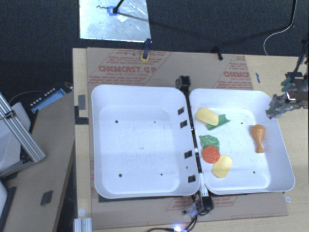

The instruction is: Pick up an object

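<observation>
Camera view, looking down at a slant, has the candidates for picking all in the right bin (277,170). Nearest the arm is an orange drumstick-shaped toy (259,137), lying by itself toward the bin's right side, well apart from the rest. Toward the bin's left side sits a pale yellow piece (206,116) resting against a green leaf-like piece (222,120). Below them is a second green piece (209,141), touching a red round toy (211,154), with another yellow piece (222,166) just beside that, lower right.

The hand (279,106) hangs at the right bin's upper right corner, over or just outside its rim, and nothing can be seen between its fingers. It is small and blurred at the frame edge, so I cannot tell whether it is spread or closed.

The left bin (104,144) adjoins the right one along a dark hinge strip with clips, and both rest on a cardboard sheet (128,67) on the counter (289,62).

My reading is that the task is at its approach stage: no object has been lifted yet. The drumstick looks the easiest target, being isolated and closest. The next move would call for travelling inward over the bin, lining up across the drumstick's narrow shaft and descending; the clustered pieces on the left would risk a crowded grasp.
</observation>
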Controlling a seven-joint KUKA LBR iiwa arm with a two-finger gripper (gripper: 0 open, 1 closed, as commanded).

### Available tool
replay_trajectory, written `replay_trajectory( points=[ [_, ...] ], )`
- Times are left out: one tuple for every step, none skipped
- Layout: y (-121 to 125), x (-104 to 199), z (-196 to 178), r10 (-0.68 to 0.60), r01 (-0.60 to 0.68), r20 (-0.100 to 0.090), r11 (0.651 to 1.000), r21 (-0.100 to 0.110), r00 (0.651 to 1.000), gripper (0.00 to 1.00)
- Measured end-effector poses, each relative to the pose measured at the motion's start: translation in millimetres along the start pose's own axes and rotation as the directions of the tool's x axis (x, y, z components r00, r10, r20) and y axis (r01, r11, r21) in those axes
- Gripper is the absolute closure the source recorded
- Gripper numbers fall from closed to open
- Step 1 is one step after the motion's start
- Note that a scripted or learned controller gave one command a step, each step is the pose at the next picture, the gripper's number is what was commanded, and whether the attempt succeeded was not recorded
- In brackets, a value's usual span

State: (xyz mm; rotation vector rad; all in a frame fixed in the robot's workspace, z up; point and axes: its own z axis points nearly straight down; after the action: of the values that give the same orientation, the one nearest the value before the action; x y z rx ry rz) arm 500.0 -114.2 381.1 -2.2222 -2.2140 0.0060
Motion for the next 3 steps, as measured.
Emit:
replay_trajectory(
  points=[
    [-14, -47, 61, 0.0, 0.0, 0.002, 1.0, -0.003, 1.0, 1.0],
    [-15, -41, 250, -0.005, 0.005, -0.003, 1.0, 0.006, 1.0, 1.0],
    [25, 0, 249, -0.012, 0.012, 0.0, 1.0, -0.009, 1.0, 1.0]
  ],
)
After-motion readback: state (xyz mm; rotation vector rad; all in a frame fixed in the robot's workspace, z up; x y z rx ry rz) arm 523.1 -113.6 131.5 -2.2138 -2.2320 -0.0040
